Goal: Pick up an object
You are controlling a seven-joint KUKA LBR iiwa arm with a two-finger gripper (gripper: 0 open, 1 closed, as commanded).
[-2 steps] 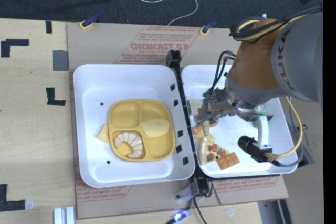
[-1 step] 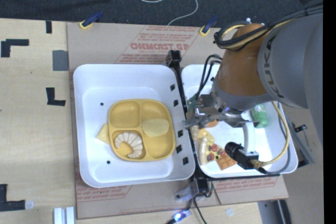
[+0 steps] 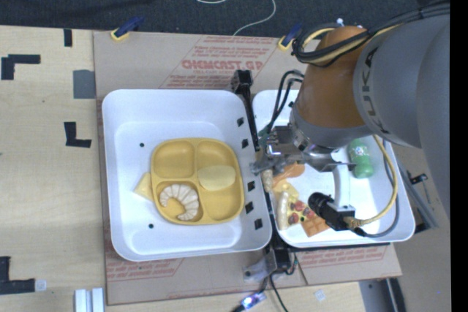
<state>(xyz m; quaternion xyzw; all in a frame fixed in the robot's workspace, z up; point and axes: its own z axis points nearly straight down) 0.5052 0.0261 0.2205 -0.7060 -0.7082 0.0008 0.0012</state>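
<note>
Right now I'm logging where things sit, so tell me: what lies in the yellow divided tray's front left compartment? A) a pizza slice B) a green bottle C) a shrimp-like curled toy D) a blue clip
C: in the left bin, the yellow divided tray holds a pale, ridged, curled shrimp-like toy in that compartment; a pale round piece sits in the compartment beside it.

overhead fixed | slanted down | both bins (image 3: pixel 117 157) framed
</note>
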